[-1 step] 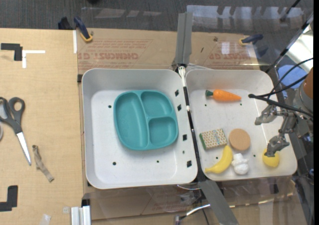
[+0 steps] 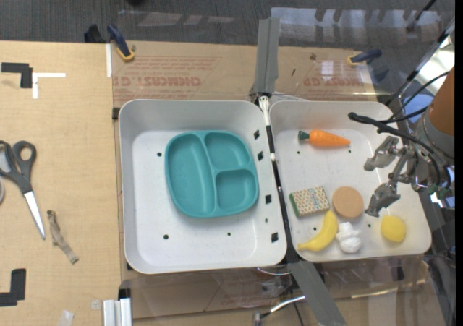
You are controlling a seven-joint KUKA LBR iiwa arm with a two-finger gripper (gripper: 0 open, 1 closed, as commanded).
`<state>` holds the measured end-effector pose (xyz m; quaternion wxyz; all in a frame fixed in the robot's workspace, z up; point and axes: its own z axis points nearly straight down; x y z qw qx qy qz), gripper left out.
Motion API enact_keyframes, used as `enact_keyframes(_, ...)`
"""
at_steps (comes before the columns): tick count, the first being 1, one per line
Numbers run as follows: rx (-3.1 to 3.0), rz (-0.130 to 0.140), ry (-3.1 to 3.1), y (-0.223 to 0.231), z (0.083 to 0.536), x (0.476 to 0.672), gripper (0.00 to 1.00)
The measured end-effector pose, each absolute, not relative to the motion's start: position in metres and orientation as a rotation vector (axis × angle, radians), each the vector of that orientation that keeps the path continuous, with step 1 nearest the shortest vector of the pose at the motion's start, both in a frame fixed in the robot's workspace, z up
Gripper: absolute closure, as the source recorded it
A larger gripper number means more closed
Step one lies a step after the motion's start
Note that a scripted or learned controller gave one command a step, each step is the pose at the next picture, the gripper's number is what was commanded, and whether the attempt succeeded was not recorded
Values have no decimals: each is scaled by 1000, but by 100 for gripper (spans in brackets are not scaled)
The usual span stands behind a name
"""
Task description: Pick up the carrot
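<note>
Small orange plastic toy carrot (image 2: 328, 139) with green top lies up-left of the metal two-finger gripper (image 2: 383, 176), well apart.
Fingers spread, holding nothing; carrot probably light, rigid, slick; grip across its thicker middle.

Bare bin floor surrounds the carrot (image 2: 327, 139); the cracker (image 2: 309, 201) and cookie (image 2: 348, 202) lie well apart.

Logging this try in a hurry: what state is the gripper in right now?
Gripper: over the right white bin, nothing seen between its fingers; open or shut cannot be told. The orange carrot lies apart from it.
</note>
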<state>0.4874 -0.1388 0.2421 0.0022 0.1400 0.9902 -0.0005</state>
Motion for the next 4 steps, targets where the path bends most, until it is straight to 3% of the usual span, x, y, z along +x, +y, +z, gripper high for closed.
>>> enact_keyframes(1,752,-2,3047,-106,241,533,0)
enact_keyframes(3,1364,-2,2827,-135,207,634,0)
enact_keyframes(4,1602,-1,2700,-134,94,648,0)
